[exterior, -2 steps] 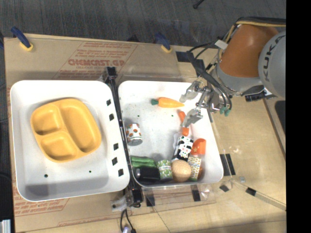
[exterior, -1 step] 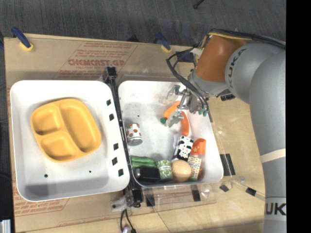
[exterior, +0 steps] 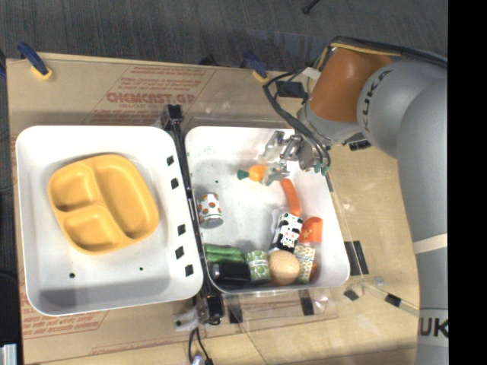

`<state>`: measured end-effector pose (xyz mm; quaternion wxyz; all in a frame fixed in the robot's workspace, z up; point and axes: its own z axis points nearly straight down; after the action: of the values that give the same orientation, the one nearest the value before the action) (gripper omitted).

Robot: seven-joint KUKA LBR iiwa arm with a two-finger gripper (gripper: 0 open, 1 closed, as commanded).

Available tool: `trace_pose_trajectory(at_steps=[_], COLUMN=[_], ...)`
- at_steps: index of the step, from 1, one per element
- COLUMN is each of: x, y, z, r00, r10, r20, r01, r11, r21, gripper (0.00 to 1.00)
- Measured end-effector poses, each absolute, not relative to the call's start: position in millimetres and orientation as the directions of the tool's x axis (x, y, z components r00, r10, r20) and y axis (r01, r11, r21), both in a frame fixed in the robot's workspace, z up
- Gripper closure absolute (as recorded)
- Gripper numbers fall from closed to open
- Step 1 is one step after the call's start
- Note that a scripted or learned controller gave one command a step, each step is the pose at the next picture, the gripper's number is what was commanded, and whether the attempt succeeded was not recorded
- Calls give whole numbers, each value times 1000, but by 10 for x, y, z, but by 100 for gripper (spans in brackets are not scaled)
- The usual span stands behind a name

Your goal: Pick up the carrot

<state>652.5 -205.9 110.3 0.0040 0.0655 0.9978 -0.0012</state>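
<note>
Reaching in from the right, my pincer hangs low in the right bin, at the upper end of the carrot. Whether it is spread, pressed together or pinching anything, I cannot tell: the metal parts run together and my wrist covers what lies behind them. The carrot lies on the bin floor, slanting down and right from my pincer, and its top end meets a small orange piece with a green tip that I cannot make out. Its lower end is close to a black-and-white spotted toy. Along the near wall things crowd and overlap: a green piece, a dark one half hidden, a tan ball. A small can lies apart. The left bin holds a yellow tray.
</note>
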Motion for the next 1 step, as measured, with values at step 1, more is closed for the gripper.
trace_pose_trajectory(at_steps=[1], x=[6525], y=[-2054], z=[1101], r00=[-992], r10=[130], r20=[-8], r01=[130], r11=[992], r21=[-2], gripper=[0])
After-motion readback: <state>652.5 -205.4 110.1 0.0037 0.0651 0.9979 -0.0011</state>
